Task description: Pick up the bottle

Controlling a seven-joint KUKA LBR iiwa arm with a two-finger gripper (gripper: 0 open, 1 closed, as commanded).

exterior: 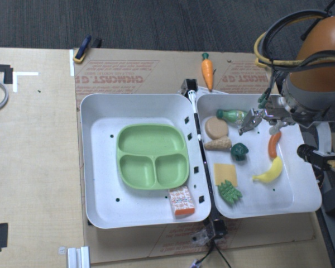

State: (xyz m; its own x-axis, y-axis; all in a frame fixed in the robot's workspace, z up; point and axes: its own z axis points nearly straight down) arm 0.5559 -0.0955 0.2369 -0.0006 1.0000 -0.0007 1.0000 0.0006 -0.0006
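While the arm (pixel 312 66) reaches in from the right, the pincer (pixel 250 123) hangs over the upper part of the right bin (pixel 301 200), fingers slightly parted with nothing between them, tips just right of the green bottle (pixel 230 115). The bottle lies on its side at the bin's top left, above a tan bun (pixel 216 128) and an ice cream cone (pixel 218 144), with broccoli (pixel 239 151), a cheese slice (pixel 225 175), a leafy green (pixel 229 192), a banana (pixel 269 171) and a red sausage (pixel 274 144) also in that bin. The left bin (pixel 95 166) holds a green divided tray (pixel 153 156) and a small orange-and-white carton (pixel 182 201); a toy carrot (pixel 206 70) lies on the tabletop (pixel 33 166) above the bins.
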